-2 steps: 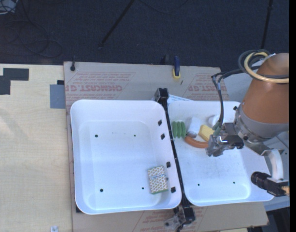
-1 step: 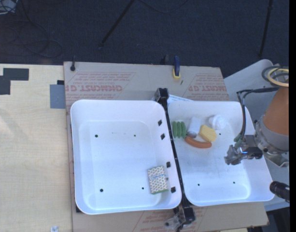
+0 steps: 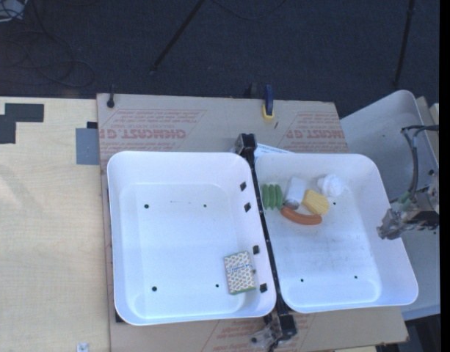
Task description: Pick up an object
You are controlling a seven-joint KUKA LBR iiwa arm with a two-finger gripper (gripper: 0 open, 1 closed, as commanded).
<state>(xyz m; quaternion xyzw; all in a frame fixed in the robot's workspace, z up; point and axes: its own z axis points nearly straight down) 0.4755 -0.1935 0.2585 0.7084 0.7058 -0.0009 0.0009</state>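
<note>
My gripper sits at the right rim of the right bin, just outside the wall and about level with the middle of the bin. Nothing is between its tips that I can make out, and at this size I cannot tell how far apart they stand.

From here the nearest pickable things lie to the view's left and a little toward the far side, across a stretch of bare bin floor: a tight cluster in the far-left part of this same bin. Closest to me is a white crumpled lump, then a yellow block with an orange-red sausage shape touching its near edge. The sausage's long axis runs roughly left to right across the view, tilted slightly (so I judge a grasp across its short width suits best). Beyond them are a small white piece and a green ridged item beside the divider.

Farther off, a patterned card box lies flat in the left bin, near corner.
</note>
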